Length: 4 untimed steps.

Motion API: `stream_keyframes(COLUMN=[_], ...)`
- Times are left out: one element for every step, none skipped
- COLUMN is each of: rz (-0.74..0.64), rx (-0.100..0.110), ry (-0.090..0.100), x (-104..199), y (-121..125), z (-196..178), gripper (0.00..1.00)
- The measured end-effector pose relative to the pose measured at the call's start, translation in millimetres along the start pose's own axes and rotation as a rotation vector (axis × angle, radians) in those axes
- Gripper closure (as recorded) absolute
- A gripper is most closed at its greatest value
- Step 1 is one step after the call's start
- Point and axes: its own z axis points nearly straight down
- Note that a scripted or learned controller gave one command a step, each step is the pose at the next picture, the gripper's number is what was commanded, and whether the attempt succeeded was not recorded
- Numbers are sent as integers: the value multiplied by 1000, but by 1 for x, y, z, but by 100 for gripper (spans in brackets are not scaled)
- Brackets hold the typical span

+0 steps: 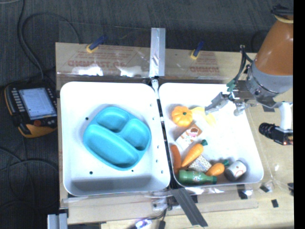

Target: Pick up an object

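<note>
Toys crowd the right bin: one orange pumpkin near its left wall, two carrots below the pumpkin, a third, smaller carrot lower right, one green bottle along the front wall, one small carton just under the pumpkin, and one grey round piece in the front right corner. Right of the pumpkin the pincer hovers above the bin's upper middle; whether it is open I cannot tell. The left bin holds one blue divided tray. Both bins sit on a table over dark carpet, beside a handheld controller.
</note>
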Motion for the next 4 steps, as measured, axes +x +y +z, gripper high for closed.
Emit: stream_keyframes(rz=[-99, -207, -431, -370], rx=[0, -38, -75, -1], ry=[0, -14, -39, -1], x=[-53, 6, 5, -8], y=[19, -20, -27, -6], z=[139, 166, 169, 132], gripper=[0, 0, 0, 0])
